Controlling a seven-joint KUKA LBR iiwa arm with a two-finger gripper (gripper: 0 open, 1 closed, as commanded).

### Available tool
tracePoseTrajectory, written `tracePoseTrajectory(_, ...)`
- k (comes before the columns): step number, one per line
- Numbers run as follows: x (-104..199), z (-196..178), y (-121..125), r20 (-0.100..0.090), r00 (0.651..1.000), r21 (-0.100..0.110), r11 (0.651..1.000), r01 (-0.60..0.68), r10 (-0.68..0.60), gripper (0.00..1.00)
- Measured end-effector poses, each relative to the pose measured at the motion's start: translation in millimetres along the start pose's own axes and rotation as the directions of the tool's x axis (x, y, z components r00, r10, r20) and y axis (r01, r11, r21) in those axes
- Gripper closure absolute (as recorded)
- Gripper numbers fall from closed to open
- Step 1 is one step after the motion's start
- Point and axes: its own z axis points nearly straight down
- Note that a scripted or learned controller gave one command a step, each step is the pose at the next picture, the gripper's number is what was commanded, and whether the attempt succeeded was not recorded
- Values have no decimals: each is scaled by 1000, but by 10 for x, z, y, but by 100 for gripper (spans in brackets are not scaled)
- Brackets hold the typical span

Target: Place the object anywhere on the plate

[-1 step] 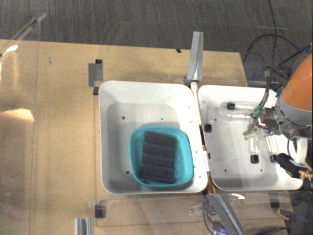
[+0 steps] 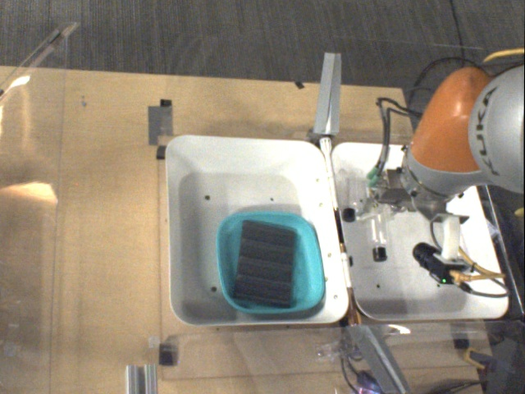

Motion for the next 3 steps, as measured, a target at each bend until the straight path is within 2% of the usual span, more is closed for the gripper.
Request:
tracePoseTrajectory(1,668,-482,5,0,979,-3,979,202,-202,100)
tracePoseTrajectory(2,1338,-4,-544,-2,983,4,983,183,-183,100)
tracePoseTrajectory(3,1334,-6,-542,-2,983,3,983,182,-182,0)
